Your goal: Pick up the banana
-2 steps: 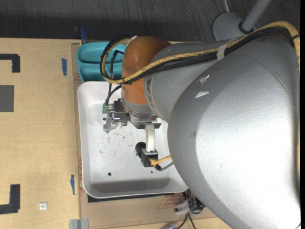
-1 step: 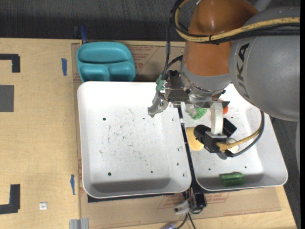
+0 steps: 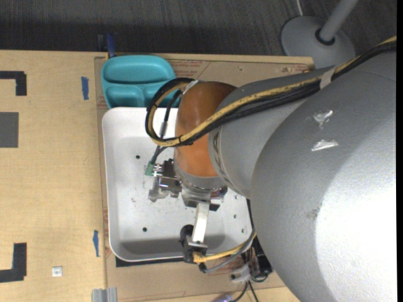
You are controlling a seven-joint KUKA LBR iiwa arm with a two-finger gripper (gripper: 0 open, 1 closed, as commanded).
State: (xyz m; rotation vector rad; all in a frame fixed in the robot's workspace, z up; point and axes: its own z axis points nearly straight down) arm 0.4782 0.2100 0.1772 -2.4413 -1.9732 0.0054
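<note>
The gripper (image 3: 162, 184) hangs low inside the white bin (image 3: 123, 168); whether it is open or closed cannot be told. The banana's place beneath it cannot be told. Confirm a hold before lifting.

Teal tray (image 3: 135, 78) behind a white bin (image 3: 123, 168)

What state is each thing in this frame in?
Arm: reaching over the white bin, covering much of it.
White bin: lying flat on the bench, right part hidden by the arm.
Teal tray: resting at the bin's far edge, upright.
Cables: looped beside the wrist.
</note>
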